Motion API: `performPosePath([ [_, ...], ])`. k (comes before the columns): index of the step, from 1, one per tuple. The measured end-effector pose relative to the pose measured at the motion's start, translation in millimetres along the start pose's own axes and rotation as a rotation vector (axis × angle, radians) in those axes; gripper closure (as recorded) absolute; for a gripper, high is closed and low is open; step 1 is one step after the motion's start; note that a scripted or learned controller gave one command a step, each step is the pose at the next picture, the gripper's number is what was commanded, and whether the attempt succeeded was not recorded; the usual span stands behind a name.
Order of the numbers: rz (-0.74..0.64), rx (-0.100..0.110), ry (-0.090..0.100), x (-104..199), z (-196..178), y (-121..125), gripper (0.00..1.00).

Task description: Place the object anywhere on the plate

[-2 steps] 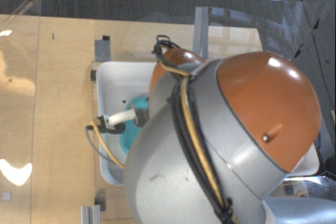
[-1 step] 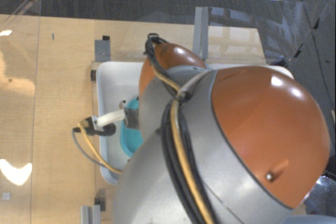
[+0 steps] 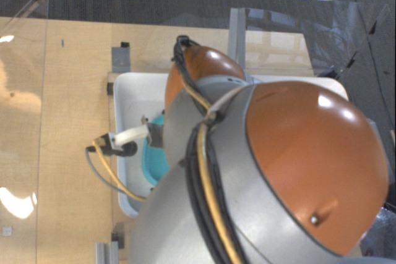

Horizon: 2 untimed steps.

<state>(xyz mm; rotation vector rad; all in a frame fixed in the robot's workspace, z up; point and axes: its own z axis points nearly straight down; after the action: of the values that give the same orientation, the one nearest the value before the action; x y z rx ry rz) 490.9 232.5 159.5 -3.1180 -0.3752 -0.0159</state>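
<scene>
From the camera view above the bench [image 3: 62,133], the arm [image 3: 260,182] takes up most of the lower right, its grey casing capped by a large orange dome and a smaller orange joint farther up. Black and yellow cables run along its body. Taking the white bin [image 3: 127,102] as the landmark: the arm reaches over the bin's middle and hides most of its floor. A teal plate [image 3: 153,164] lies inside the bin, near its left wall, with part of its curved edge peeking out from under the arm. Above the plate, a white tube-like fitting [image 3: 127,138] juts past the bin's left wall, ending in a dark tip, and a loop of cable [image 3: 102,173] hangs outside that wall over the wooden bench. The pincer sits somewhere under the wrist (hidden by the arm), so I cannot tell how it stands or whether it has hold of anything. The object for the plate cannot be made out either.
</scene>
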Motion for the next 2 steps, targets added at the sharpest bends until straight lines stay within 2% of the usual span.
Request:
performPosePath([
  [1, -0.299, 0.001, -0.011, 78, 3, 15, 1.0],
  [2, -0.639, 0.004, -0.012, 43, 26, 7, 1.0],
])
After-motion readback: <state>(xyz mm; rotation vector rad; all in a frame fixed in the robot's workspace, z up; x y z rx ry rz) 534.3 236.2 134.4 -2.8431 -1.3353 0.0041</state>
